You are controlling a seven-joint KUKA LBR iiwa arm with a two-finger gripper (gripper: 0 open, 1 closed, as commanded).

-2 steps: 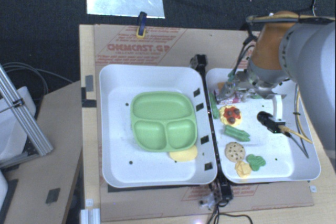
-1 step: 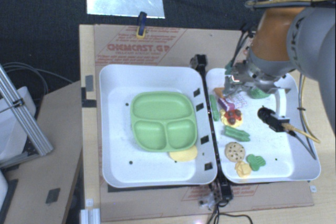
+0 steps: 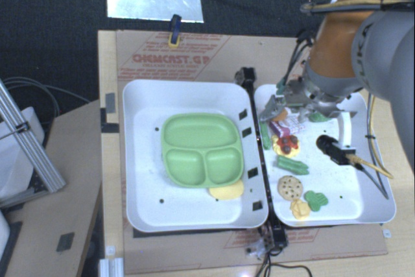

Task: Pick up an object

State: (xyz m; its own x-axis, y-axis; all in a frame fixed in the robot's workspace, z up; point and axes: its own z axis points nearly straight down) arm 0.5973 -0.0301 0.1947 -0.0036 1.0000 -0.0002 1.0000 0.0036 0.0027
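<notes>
Camera view: toy food [image 3: 287, 144] beside gripper [image 3: 279, 115], likely light, stiff, slick plastic; take across narrow sides; gripper state indiscernible.

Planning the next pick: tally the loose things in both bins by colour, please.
Green: 5, plate, bean, pickle, leafy piece, top piece
Yellow: 2, slice, lump
Brown: 1, cookie
Red and yellow: 1, toy
Total: 9 that I can tell apart
</notes>
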